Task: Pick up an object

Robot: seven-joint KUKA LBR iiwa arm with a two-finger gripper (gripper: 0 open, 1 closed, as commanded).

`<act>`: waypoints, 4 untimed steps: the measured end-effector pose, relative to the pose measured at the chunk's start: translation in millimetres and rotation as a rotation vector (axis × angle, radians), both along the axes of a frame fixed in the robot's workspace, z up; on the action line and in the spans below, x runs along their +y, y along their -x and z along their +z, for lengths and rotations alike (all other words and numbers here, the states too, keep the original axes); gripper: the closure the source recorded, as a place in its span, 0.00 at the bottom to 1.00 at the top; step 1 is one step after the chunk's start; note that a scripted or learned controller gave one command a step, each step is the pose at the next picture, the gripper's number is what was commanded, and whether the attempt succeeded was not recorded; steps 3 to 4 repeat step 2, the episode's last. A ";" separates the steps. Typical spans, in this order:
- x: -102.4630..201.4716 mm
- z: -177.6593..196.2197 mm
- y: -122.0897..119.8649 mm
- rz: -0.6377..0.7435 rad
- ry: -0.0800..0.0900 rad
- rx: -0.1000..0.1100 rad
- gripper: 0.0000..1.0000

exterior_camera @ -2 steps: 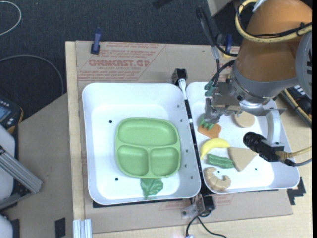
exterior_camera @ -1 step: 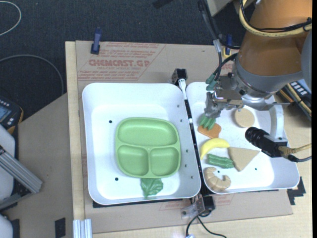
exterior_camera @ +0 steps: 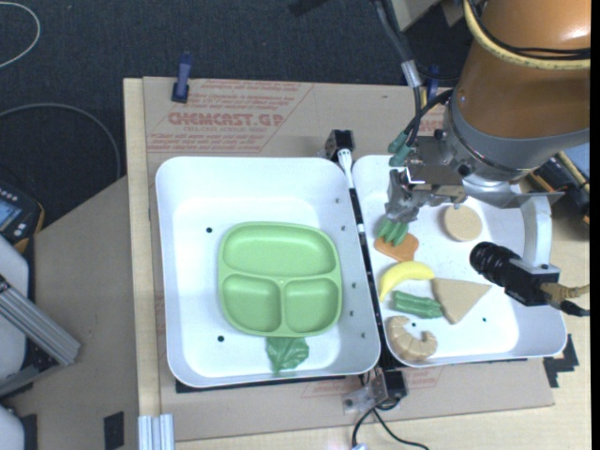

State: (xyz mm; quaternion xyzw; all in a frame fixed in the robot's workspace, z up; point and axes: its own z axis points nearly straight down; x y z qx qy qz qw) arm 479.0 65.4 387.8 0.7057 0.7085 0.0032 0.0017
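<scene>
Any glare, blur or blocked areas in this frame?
Camera view: light is even, with soft shadows; the left bin looks bright white, nearly blown out; the arm's orange band is close, large and soft; the pincer over the right bin is slightly blurred.

- The bench (exterior_camera: 234, 120) is a brown printed board.
- Two white bins lie on it: left bin (exterior_camera: 183, 251), right bin (exterior_camera: 530, 331), touching.
- A blue clip (exterior_camera: 182, 79) sits at its far edge.
</scene>
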 end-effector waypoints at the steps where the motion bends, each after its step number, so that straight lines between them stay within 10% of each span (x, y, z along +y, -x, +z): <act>1: -1.2 7.4 -1.2 -0.003 0.002 0.003 1.00; 4: -0.9 17.5 -1.8 -0.002 0.002 0.000 1.00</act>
